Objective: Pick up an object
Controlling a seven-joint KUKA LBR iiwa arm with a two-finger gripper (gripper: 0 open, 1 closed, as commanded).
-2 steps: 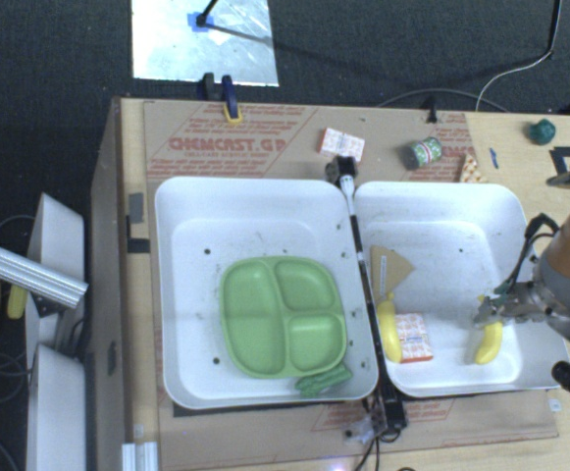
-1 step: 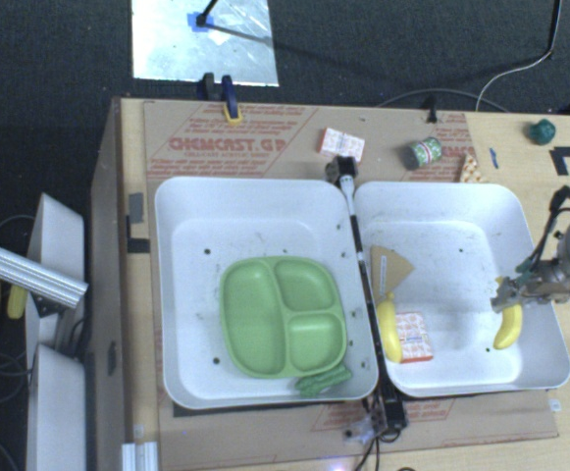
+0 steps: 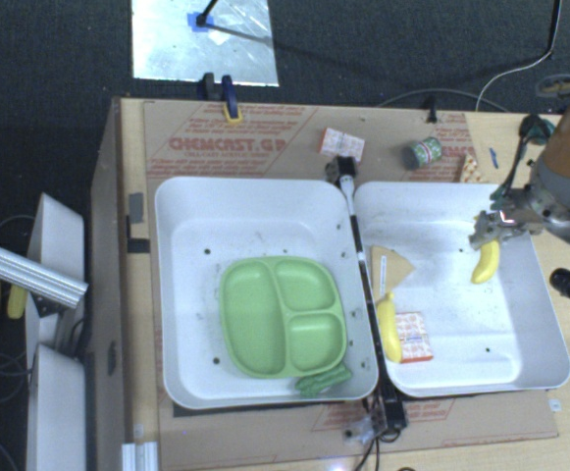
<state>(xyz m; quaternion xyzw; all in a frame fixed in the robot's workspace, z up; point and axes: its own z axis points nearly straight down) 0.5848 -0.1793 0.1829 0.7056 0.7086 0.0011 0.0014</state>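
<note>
Arm: I am watching the grey arm [image 3: 567,170] reaching in from the right, its orange band sitting above the wrist, over the right bin [image 3: 520,371].
Gripper: I am seeing the gripper [image 3: 492,232] hanging over the upper right part of that bin, with a small yellow banana [image 3: 486,262] hanging down from between its fingers, so it is gripping the banana.
Banana: it is pointing downward, its top end at the gripper.
Right bin, other contents: I am seeing a tan wedge-shaped piece [image 3: 392,266] near the left wall, a second yellow banana-like piece [image 3: 388,328] lying along that wall below it, and a red-and-white packet [image 3: 413,337] just beside that one.
Left bin [image 3: 191,214]: I am seeing a green divided tray [image 3: 283,316] lying in it, with a green scrap [image 3: 322,381] at the tray's lower edge.
Bench: a small tin [image 3: 425,151] and a card packet [image 3: 342,144] are lying behind the bins.
</note>
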